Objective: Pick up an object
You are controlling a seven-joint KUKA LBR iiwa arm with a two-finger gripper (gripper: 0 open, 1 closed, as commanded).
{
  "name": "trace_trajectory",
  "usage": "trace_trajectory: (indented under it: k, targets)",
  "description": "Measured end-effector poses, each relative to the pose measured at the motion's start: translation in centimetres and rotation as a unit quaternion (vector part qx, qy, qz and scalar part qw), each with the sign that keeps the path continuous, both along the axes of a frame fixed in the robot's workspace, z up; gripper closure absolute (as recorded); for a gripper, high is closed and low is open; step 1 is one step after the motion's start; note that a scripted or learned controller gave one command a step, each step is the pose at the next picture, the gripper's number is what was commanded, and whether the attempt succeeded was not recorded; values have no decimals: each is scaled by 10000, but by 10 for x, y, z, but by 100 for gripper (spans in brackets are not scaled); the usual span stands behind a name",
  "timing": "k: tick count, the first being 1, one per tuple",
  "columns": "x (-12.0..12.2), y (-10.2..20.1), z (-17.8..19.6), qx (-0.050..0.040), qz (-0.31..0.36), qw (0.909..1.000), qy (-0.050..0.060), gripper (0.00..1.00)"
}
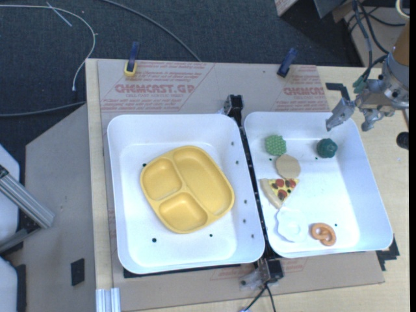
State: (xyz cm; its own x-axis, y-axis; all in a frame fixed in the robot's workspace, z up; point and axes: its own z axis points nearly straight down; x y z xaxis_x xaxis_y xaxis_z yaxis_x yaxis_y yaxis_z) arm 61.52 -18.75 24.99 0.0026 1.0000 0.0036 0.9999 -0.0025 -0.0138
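Claw [356, 117] hovering over the far right corner of the right bin [370, 194], fingers spread apart and angled downward, one [339, 116] to the left and one to the right, nothing between them. Above it, a grey wrist reaching in from the upper right, with a sliver of orange band at the frame's edge and cables trailing behind. Just below and slightly left of the claw, resting on the bin floor and apart from the fingers, a dark green round object [327, 149]. Further left in the same bin, a lighter green bumpy piece [275, 145] near the far left corner, with a tan oval piece [288, 167] just beside it toward the viewer and a pizza slice toy [279, 190] touching or nearly touching that. Nearer the front rim, a white flat piece [288, 227] and, just right of it, a small pretzel [323, 233]. In the left bin [123, 194], alone near the middle and turned at a slant, a yellow divided plate [187, 188] with three compartments. Both bins side by side on a brown cardboard-covered tabletop [169, 86] printed with red lettering, held at the far edge by two blue clamps [132, 58]. Beyond the tabletop, dark carpet with thin cables looping across.
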Motion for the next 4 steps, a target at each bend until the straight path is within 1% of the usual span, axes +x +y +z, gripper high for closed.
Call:
trace_trajectory:
  k: [1,2,3,4]
  targets:
    - [2,1,8,-14,15,10000,-65,0]
    - [1,-6,-53,-7,12,10000,-35,0]
    - [-3,-7,-97,-6,13,10000,-38,0]
    - [-8,1,-143,-3,14,10000,-37,0]
